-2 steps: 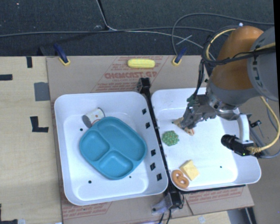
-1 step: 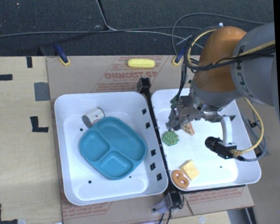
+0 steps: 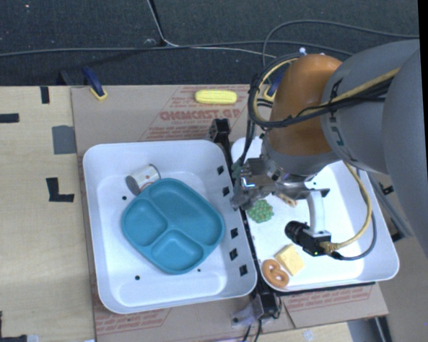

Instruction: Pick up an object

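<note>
My gripper hangs low over the left side of the right bin, close to the wall between the two bins. Just below it and a little to the right lies a small green bumpy object, close to the gripper's tip; whether they touch I cannot tell. A yellow wedge and a brown ring-shaped piece lie at the front left corner of the same bin. The grey arm with its orange band covers the back of this bin.
The left bin holds a blue divided plate and a small metal cup lying on its side behind it. A yellow item lies on the cardboard behind the bins. A black cable fitting hangs in the right bin.
</note>
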### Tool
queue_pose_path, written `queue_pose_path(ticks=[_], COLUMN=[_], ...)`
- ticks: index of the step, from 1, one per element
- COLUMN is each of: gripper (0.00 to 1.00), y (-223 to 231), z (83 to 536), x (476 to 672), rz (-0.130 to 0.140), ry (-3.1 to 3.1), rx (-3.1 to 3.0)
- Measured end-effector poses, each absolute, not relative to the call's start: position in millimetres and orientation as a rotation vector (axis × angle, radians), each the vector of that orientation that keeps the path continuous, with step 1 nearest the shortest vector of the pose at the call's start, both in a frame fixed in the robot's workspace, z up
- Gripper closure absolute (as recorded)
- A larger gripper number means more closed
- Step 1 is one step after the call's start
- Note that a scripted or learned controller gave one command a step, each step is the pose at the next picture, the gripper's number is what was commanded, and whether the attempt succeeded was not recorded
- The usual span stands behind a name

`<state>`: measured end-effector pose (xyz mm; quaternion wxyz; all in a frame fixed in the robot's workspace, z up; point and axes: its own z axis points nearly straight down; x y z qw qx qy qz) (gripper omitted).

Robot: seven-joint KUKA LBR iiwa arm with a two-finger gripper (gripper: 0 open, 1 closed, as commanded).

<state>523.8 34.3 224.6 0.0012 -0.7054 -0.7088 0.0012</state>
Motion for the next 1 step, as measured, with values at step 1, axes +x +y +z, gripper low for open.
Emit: queue_pose_path(ticks=[1], gripper=[1.00], y=[82.0], z=[217.6], x=[508.5], rz=[0.003], ry=[-2.226], rx=[-2.213])
